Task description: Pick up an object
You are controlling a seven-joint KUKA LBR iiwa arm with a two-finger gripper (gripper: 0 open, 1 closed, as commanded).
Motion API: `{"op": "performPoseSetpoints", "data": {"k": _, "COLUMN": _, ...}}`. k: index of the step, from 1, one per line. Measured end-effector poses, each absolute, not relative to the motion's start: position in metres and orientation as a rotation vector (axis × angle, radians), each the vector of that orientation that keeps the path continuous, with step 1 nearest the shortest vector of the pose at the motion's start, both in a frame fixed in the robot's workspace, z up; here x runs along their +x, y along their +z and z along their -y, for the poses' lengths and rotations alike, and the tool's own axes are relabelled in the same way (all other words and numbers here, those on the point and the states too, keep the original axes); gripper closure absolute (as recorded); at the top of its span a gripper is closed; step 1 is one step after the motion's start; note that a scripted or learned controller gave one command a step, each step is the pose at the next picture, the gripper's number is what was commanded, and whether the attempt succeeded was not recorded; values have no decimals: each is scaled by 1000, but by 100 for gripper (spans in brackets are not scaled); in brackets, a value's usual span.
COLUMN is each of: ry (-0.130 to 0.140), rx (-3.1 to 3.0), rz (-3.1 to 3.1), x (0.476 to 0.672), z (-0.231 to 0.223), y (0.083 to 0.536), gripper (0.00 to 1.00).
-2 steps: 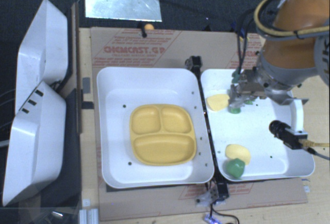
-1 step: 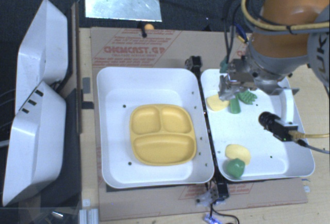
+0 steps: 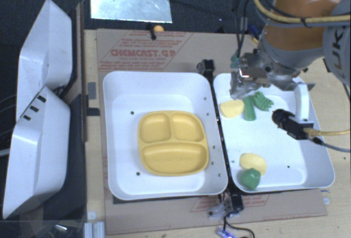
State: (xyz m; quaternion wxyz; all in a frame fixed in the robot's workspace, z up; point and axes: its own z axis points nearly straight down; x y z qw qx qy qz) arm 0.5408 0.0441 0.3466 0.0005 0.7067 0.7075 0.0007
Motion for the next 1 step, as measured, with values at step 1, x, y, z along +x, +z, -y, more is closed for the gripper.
{"op": "performPoseSetpoints", "data": {"k": 1, "ry": 1, "rx": 2222, "rz": -2220, "x": 512, "z": -27, "y": 344, "gripper": 100}}
